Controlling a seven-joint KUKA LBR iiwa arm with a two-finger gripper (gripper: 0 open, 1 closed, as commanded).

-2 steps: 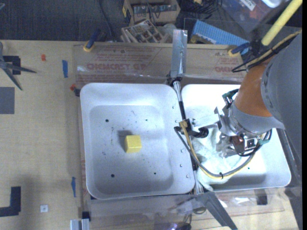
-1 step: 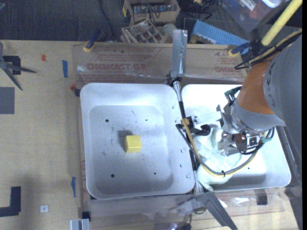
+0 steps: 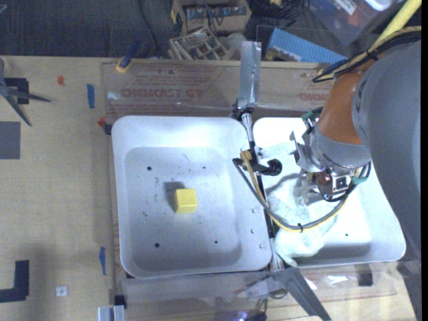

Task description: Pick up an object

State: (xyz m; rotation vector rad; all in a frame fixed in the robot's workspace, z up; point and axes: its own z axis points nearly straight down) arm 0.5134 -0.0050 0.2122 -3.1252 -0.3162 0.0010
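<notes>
Overhead, the camera view looks down at a slant on two shallow white bins set side by side on the bench. The grey arm reaches in from the right, its bulk covering much of the upper right, and bends downward over the right bin. The orange band sits just above the wrist, and below it the wrist points steeply down toward the bin floor. The gripper hangs low over the left part of the right bin, close to the divider between the two bins; it is in view, but glare off the bright floor and the tangle of parts there leave it impossible to tell how it is set or whether anything is in it. A yellow cable loops from the wrist down and across toward the bin's near-left corner.

The yellow block lies on the floor of the left bin, near its middle, well apart from the gripper and untouched by it. A light, crumpled-looking thing lies at the near-left corner of the right bin, too washed out to identify.
</notes>
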